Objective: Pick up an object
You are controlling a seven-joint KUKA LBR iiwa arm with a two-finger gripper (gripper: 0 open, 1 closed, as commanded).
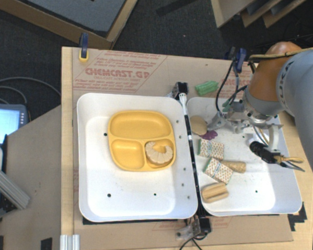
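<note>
So from where I'm standing this looks like the approach step, no grab yet as far as I can judge. The gripper (231, 122) hangs over the far end of the right bin (257, 200), and honestly I can't tell if it's open or closed from this angle; I see nothing held in it. Closest candidates are a small purple piece (211, 134), lumpy and a bit glossy, just beside the gripper, and a smooth tan disc (198, 125) right by the divider. Nearer me there are two patterned blocks (212, 149), squarish and fabric-looking, a tan cone (235, 166) touching the nearer block, and a rounded tan roll (214, 192) that looks like toy bread. My guess is the next move needs a short shift toward the purple piece and a straight drop, and it's small and irregular, so lining up matters. The left bin (92, 144) has a matte yellow plate (140, 126) with compartments, and a pale ring-shaped piece (159, 152) sits in the near right one.
</note>
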